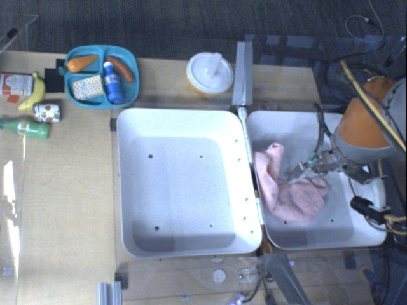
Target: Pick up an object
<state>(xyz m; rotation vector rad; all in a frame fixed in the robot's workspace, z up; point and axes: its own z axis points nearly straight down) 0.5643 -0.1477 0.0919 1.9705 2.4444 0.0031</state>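
Floor: dark carpet beyond the bench's far edge.
Bench: pale wood, two white bins side by side.
Left bin: bare white floor.
Right bin: pink cloth crumpled against its left wall.
Gripper: low at the cloth's right edge; finger state cannot be told.
Far-left corner: blue tray of toy food.

Setting: you were looking at a robotics lab bench. Evidence: two shallow white bins stood side by side on a wooden bench; a blue toy tray of plastic play food sat far left; loose cables trailed far right over dark carpet.
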